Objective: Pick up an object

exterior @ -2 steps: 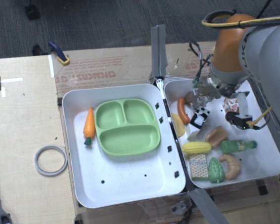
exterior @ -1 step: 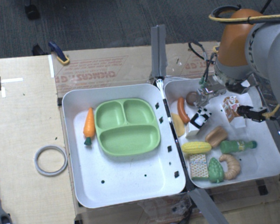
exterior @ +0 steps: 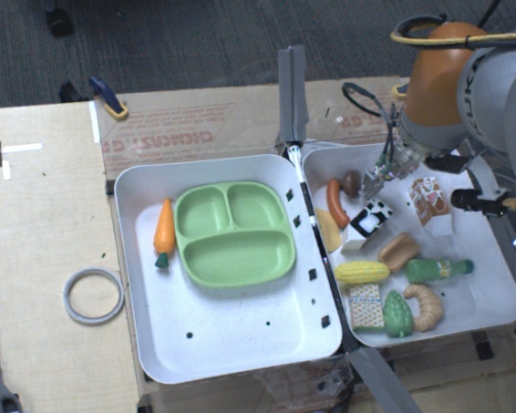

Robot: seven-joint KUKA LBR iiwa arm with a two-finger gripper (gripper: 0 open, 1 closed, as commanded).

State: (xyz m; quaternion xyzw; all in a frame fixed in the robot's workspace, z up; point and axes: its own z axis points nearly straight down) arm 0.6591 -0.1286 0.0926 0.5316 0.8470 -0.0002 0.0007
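Here, in the camera view, the jaws (exterior: 376, 178) hang low in the far part of the right bin (exterior: 502, 308), and whether they are open or closed cannot be told; nothing is seen between them.

The task names no particular object, so the candidates are the toy foods in that bin. Just left of the jaws lies one small brown rounded piece (exterior: 352, 182), and beyond it, further left, one red-orange sausage (exterior: 336, 204) lying lengthwise, with one pale yellow piece (exterior: 328, 231) touching its near end. Directly on the near side of the jaws sits one black-and-white patterned piece (exterior: 370, 218). To the right of the jaws stands one white packet with a red-brown print (exterior: 429, 201).

Nearer the camera from the jaws come one brown bread roll (exterior: 398, 250), one yellow corn cob (exterior: 361, 272), and one green bottle (exterior: 437, 270) on its side. Nearest of all are one chequered cracker-like block (exterior: 366, 308), one green leafy vegetable (exterior: 398, 315) and one tan croissant (exterior: 425, 306), all close together.

Well to the left of the jaws, the left bin (exterior: 226, 342) holds one green divided plate (exterior: 235, 232) and one orange carrot (exterior: 163, 231) just beside it.

On the worktop (exterior: 36, 233), far left, lie one grey tape ring (exterior: 94, 294) and one pair of scissors (exterior: 1, 402).
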